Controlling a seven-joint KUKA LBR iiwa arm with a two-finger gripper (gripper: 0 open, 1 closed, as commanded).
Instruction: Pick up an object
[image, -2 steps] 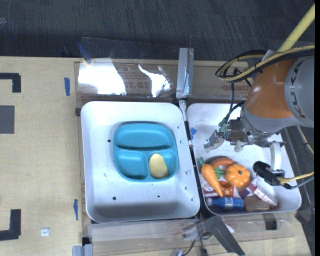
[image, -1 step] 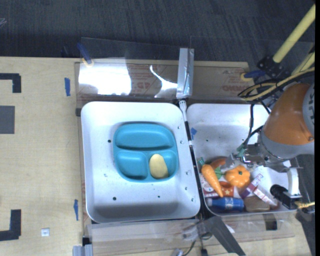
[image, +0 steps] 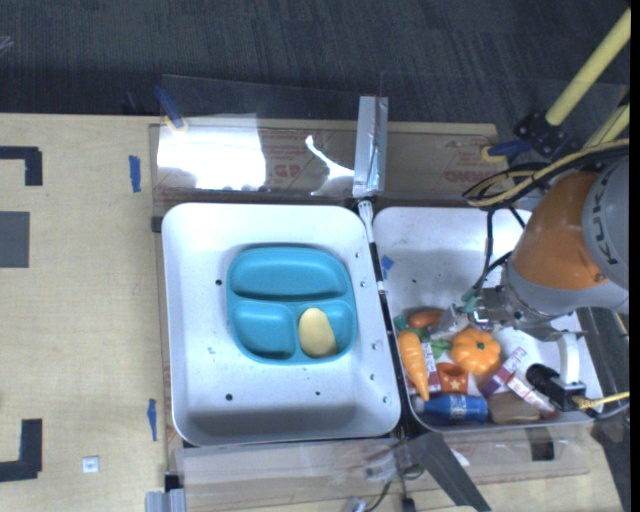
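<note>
While its opening cannot be told, the hand (image: 478, 312) hangs just above the toy pumpkin (image: 475, 351).

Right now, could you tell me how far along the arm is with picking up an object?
Done: the arm has reached over the right bin, and its gripper sits low beside the small orange pumpkin. In hand: nothing visibly; the view does not show any item between its fingers. Left: grasping and lifting. The carrot and the other toys lie in that bin, and the yellow egg-shaped item rests in the blue tray in the left bin.
</note>
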